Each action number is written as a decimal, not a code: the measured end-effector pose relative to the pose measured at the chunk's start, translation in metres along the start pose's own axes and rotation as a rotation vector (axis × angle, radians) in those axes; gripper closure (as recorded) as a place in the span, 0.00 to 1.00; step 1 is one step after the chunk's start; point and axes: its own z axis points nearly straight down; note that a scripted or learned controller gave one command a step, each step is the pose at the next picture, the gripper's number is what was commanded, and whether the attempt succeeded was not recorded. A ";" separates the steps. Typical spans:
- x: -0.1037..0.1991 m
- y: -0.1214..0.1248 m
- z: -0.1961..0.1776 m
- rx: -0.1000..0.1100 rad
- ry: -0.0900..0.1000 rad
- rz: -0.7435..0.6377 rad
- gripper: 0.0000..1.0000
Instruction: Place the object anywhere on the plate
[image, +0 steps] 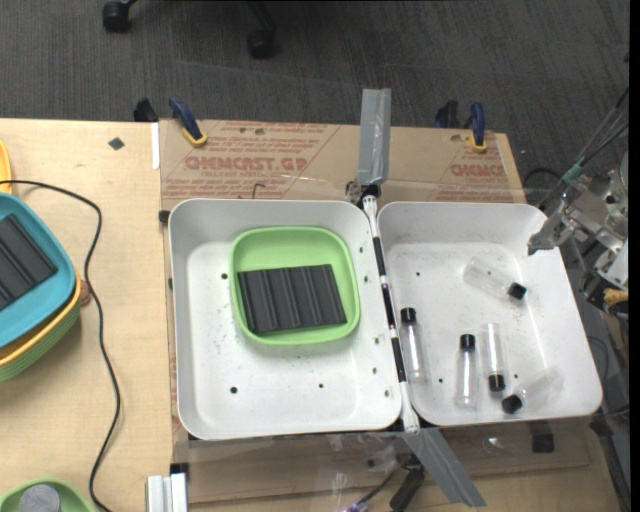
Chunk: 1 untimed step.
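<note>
Looking down on both bins: the green plate (340, 262) with its dark ribbed insert (291, 298) sits in the left bin (200, 400), nothing placed on it. Clear, black-capped vials (466, 368) lie loose in the right bin (440, 235). The gripper (548, 232) hovers at that bin's far right rim; jaw state can't be told. Judged: pick and placement not yet done.

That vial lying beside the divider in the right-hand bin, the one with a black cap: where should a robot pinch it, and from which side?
Probably the clear middle of the vial, coming straight down from above, fingers straddling its narrow width. It lies flat, black cap toward the far end, close along the divider, so the finger on that side has little room. The end effector sits at the right bin's far right rim.
</note>
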 end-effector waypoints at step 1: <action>-0.033 0.025 0.014 0.002 -0.001 0.143 0.00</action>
